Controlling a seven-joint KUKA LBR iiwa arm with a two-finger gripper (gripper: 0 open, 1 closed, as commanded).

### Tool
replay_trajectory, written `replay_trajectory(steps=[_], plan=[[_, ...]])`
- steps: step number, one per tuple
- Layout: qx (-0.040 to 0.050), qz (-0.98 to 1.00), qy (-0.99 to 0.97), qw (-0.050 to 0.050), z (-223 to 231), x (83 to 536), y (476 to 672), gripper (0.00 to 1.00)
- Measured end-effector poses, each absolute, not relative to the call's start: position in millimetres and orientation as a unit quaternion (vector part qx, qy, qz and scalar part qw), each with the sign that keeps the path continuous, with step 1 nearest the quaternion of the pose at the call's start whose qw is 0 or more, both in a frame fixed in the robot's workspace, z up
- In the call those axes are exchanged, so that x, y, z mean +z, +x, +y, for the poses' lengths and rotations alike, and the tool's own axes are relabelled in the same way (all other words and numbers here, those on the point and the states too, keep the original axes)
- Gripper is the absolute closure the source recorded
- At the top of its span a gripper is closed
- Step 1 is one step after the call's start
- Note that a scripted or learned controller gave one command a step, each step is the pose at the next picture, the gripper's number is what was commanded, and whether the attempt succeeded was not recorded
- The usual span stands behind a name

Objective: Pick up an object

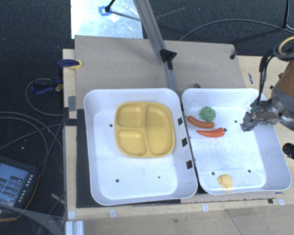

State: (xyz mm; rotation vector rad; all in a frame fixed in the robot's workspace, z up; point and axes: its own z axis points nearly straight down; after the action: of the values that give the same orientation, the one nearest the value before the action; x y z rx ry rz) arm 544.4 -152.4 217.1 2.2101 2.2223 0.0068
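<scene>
Yellow plastic catches our eye first: a divided plate [144,129] lies in the left bin [103,180]. In the right bin [272,175] we see a broccoli floret [207,113] touching a sausage [200,122], a red chili pepper [211,132] just beside them, and a small yellow piece [225,181] near the front wall. Our gripper [250,121] hovers over that bin's right side, well apart from the food, holding nothing we can see.

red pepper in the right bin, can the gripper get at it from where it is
Probably yes. The gripper is over the right bin, and only bare bin floor lies between it and the red pepper. The sausage and broccoli sit close beside it, though.
</scene>
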Motion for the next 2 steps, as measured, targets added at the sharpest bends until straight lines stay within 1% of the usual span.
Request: replay_trajectory(steps=[1, 2], plan=[[0.0014, 0.711, 0.704, 0.0, -107, 213, 551.6, 1.0], [0.0022, 0.712, 0.703, 0.0, -44, 222, 559.0, 1.0]])
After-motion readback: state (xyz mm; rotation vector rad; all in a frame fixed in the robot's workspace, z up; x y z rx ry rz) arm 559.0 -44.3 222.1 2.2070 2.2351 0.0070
